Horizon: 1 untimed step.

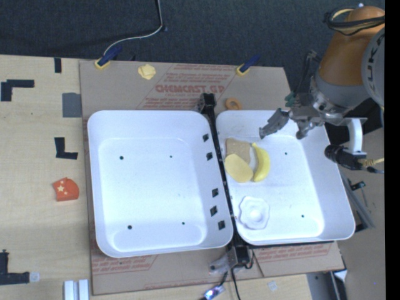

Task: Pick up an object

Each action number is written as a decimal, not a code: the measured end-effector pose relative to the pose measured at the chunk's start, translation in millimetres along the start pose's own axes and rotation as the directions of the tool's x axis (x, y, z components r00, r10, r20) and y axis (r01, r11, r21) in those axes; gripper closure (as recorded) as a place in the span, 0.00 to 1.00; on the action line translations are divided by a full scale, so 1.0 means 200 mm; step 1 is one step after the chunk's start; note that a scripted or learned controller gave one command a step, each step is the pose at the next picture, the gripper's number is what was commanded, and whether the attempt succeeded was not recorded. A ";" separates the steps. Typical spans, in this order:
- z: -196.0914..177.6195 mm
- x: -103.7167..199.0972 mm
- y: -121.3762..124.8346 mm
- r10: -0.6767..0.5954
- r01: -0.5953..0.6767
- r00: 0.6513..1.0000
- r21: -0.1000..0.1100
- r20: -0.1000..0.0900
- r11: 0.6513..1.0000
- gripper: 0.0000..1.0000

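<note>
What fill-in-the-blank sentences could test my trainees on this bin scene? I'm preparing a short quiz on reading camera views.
1. The banana lies in the ____ bin of the camera view.
2. The gripper hangs above the bin that holds the ____ lid.
3. The red object lies ____ both bins, left of them.
4. The yellow disc touches the ____.

Missing words: right; white; outside; banana

Both bins — the left bin [150, 186] and the right bin [300, 192] — look like smooth white plastic with a soft sheen. Beneath them lies a matt brown cardboard sheet [187, 83]; the far backdrop [219, 17] looks like dark cloth.
</note>
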<state>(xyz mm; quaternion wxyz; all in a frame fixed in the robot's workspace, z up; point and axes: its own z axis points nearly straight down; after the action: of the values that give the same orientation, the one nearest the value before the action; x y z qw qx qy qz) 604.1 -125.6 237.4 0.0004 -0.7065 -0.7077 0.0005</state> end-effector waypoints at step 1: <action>0.79 -0.04 -0.03 0.002 -0.002 1.000 0.002 -0.001 1.000 0.00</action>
<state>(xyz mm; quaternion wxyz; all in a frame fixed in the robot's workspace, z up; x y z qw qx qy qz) 598.3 -133.0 80.4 0.0013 -0.7071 -0.7071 0.0009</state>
